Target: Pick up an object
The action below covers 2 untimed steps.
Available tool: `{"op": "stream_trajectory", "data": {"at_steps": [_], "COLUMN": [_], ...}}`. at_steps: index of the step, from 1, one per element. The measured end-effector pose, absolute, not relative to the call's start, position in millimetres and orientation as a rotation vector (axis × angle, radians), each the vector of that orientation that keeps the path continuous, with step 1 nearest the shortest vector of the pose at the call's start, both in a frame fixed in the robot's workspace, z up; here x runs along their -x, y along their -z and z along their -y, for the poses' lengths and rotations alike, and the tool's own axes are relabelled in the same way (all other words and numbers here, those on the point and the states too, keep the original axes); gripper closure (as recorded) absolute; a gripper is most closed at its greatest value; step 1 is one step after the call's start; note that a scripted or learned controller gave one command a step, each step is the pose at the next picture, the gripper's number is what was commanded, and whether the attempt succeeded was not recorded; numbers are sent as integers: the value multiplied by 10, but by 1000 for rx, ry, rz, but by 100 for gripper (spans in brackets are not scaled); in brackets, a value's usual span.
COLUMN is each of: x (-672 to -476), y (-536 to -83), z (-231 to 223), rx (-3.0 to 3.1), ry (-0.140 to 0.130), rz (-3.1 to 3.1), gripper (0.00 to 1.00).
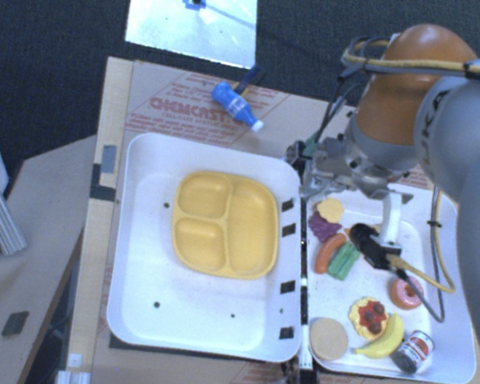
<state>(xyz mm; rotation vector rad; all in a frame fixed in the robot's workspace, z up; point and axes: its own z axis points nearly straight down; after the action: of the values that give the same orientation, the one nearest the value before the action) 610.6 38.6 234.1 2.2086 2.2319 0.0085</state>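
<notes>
The claw (321, 184) hangs over the right white plastic bin's (454, 355) crowded far-left corner; its state cannot be told. The left white bin (136, 242) has bare rim room around a yellow three-compartment plastic plate (225, 224).

A yellow divided plate (224, 224) lies in the left white bin (134, 306). Behind that bin, on the brown board (190, 107), lies a blue bottle (236, 105). Farther behind it sits a square grey panel (194, 6).

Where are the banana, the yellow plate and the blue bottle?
banana (385, 338), camera view, middle of its curve.
yellow plate (225, 225), camera view, central divider.
blue bottle (234, 103), camera view, its body.
</notes>
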Motion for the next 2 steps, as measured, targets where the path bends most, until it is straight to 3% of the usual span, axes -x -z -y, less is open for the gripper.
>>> {"op": "stream_trajectory", "data": {"at_steps": [2], "x": [-6106], "y": [-2139], "z": [-325], "rx": [-2217], "ry": [0], "rz": [-2225], "gripper": [100]}}
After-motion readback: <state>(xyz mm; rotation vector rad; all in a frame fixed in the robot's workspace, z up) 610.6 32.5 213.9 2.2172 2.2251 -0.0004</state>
